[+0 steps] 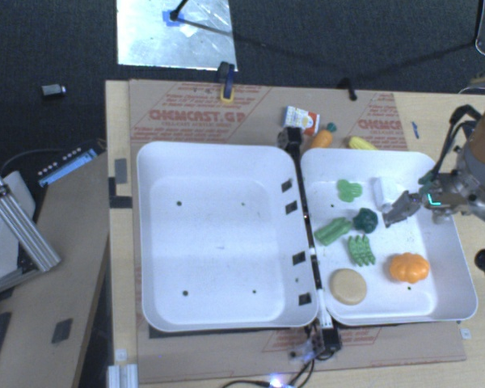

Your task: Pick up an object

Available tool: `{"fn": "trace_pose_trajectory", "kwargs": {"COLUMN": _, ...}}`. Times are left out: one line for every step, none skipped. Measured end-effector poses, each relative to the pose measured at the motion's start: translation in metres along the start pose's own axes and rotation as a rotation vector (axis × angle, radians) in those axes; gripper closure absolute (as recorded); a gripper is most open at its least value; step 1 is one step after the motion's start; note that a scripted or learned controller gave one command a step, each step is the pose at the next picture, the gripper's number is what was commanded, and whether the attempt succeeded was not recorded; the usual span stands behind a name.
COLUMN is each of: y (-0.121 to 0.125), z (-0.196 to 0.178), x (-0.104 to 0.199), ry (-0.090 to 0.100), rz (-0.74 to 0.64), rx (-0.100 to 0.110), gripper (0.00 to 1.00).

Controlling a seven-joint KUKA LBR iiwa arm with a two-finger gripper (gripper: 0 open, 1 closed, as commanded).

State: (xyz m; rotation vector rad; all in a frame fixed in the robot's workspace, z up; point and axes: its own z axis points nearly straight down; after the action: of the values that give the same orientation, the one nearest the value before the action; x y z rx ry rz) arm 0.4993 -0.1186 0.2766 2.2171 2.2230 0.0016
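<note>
The right bin (461, 297) holds several toy foods. A light green piece (349, 190) and a small white block (381, 191) lie at the back. A dark green broccoli (365, 219), a green pickle (331, 231) and a ridged green piece (360, 250) sit in the middle. A tan disc (348, 286) and an orange pumpkin (409, 267) lie nearer the front. My gripper (398, 209) reaches in from the right and hovers low just right of the broccoli, below the white block. Nothing shows held in it.
The left bin (145, 164) lies alongside, joined by a black hinge strip (305, 225). Behind the bins on the cardboard lie a white-and-orange packet (301, 120), a carrot (322, 138) and a yellow piece (361, 144). A yellow clamp (226, 83) stands further back.
</note>
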Motion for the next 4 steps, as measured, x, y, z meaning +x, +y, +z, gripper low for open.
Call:
{"fn": "trace_pose_trajectory", "kwargs": {"y": 0.016, "z": 0.098, "x": 0.050, "ry": 0.004, "rz": -0.006, "rx": 0.010, "gripper": 0.00}}
{"fn": "trace_pose_trajectory", "kwargs": {"y": 0.029, "z": 0.164, "x": 0.010, "ry": 0.000, "rz": 0.004, "rx": 0.006, "gripper": 0.00}}
{"fn": "trace_pose_trajectory", "kwargs": {"y": 0.077, "z": 0.190, "x": 0.030, "ry": 0.001, "rz": -0.004, "rx": -0.005, "gripper": 0.00}}
{"fn": "trace_pose_trajectory", "kwargs": {"y": 0.078, "z": 0.176, "x": 0.030, "ry": 0.002, "rz": -0.003, "rx": -0.012, "gripper": 1.00}}
